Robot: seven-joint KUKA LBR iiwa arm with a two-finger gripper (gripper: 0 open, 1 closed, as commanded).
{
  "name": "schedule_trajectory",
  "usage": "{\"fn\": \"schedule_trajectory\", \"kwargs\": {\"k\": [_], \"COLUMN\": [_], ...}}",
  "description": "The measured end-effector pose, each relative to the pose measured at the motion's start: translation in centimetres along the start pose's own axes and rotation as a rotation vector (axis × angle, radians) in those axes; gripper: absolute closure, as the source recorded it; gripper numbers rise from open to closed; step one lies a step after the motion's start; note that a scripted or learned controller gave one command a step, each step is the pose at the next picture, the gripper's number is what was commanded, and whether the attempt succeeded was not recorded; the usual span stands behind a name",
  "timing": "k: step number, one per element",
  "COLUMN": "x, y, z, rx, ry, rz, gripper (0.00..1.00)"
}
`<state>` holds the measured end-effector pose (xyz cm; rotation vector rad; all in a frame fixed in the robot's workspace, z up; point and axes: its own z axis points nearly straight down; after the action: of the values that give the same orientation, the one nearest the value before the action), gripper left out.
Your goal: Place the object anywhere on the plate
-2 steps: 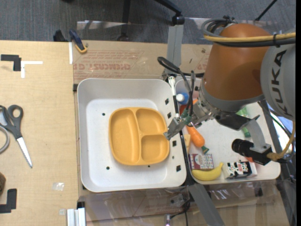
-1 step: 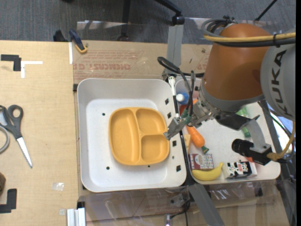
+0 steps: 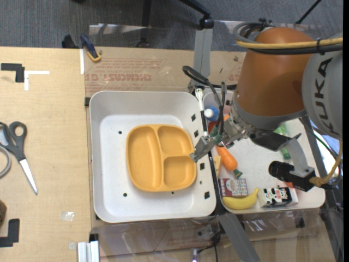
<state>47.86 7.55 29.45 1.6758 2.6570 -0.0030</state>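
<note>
Lying in the right bin (image 3: pixel 305 201), the toy carrot (image 3: pixel 227 158) has its long side running slantwise, leafy green tip toward the lower right and fat orange end toward the upper left. It sits near the wall between the bins. The yellow plate (image 3: pixel 161 158) rests in the left bin (image 3: pixel 109 201). The big grey and orange arm (image 3: pixel 272 75) leans over the right bin. Its hand (image 3: pixel 200 150) hangs over the bin wall, beside the plate's right edge, and I cannot tell how it is set. A banana (image 3: pixel 240 202) lies below the carrot.

Arm (image 3: pixel 272 75) hides much of right bin (image 3: pixel 305 201); jaws' state unclear; scissors (image 3: pixel 16 152) cut off left.
</note>
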Motion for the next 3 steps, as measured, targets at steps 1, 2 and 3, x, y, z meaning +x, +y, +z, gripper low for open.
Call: {"fn": "schedule_trajectory", "kwargs": {"k": [1, 2, 3], "x": [0.0, 0.0, 0.0], "y": [0.0, 0.0, 0.0], "z": [0.0, 0.0, 0.0], "rx": [0.0, 0.0, 0.0], "ry": [0.0, 0.0, 0.0], "rz": [0.0, 0.0, 0.0], "gripper": [0.0, 0.0, 0.0]}}
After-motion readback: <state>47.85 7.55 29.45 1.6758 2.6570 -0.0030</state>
